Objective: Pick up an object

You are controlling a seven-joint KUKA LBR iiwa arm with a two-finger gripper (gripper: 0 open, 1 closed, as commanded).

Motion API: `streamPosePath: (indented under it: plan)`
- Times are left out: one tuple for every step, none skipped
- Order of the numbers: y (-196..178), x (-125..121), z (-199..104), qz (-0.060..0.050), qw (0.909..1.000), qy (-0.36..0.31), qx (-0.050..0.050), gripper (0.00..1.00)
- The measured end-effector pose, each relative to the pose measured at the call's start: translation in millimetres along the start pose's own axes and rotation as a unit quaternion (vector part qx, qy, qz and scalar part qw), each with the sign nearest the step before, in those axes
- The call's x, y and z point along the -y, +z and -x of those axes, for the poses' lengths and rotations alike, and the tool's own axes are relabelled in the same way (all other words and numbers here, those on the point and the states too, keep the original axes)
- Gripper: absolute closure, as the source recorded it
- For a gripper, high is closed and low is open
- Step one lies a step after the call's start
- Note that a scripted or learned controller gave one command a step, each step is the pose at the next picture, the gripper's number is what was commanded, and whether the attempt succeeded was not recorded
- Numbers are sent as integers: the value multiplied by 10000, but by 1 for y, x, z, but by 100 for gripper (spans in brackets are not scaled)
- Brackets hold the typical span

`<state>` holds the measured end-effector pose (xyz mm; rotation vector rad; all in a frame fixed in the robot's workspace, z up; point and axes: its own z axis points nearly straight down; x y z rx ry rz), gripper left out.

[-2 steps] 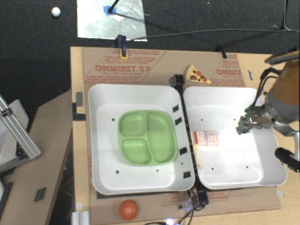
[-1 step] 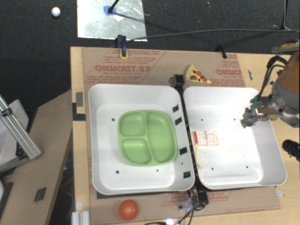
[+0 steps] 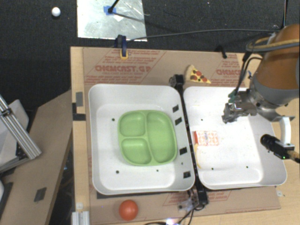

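Arm (image 3: 276, 74): grey body, broad orange band above the wrist.
Cable (image 3: 242, 74): thin, dark, looping above the gripper.
Gripper (image 3: 230, 114): small, metallic grey, dark fittings.
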<state>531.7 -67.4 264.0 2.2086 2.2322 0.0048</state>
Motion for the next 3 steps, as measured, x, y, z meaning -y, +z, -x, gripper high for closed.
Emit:
streamPosePath:
  plan:
    - [18, -6, -54, -13, 10000, 11, -1, 100]
    - [32, -12, -111, -15, 10000, 4, -3, 100]
    - [26, -19, -167, -3, 10000, 1, -6, 100]
